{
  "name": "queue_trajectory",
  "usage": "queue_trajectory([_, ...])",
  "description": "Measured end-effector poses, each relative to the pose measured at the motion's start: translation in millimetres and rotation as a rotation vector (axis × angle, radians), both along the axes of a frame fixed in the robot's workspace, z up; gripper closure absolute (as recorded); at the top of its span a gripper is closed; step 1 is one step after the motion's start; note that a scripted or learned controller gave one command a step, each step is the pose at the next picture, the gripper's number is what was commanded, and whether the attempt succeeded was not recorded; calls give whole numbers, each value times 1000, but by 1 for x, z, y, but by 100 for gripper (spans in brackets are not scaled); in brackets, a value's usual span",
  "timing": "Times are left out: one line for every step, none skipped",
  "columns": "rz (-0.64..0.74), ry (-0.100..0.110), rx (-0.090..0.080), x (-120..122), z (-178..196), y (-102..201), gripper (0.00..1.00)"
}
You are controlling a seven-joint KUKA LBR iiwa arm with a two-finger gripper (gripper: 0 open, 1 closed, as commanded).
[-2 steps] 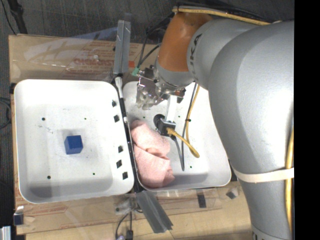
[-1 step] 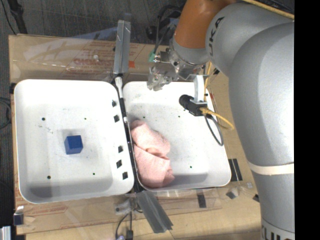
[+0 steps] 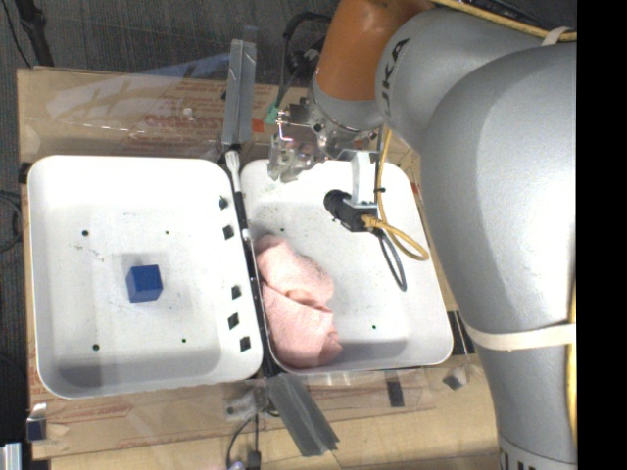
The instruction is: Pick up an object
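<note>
Brown bench board (image 3: 118,116) carries two white bins; left bin (image 3: 59,194) holds a blue cube (image 3: 144,282); right bin (image 3: 411,302) holds a pink cloth (image 3: 294,302); gripper (image 3: 286,160) hovers at its far rim, apparently empty, jaw state unclear; arm (image 3: 470,116) lettering partly reads "KUKA".

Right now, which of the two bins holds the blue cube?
The left bin: the blue cube sits on its floor. The right bin holds a pink cloth instead.
</note>
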State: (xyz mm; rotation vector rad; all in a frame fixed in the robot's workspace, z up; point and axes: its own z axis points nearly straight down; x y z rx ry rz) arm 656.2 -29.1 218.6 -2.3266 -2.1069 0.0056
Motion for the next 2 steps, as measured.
queue_trajectory([-106, 1, 0, 0, -4, 24, 100])
queue_trajectory([-102, 4, 0, 0, 6, 24, 100])
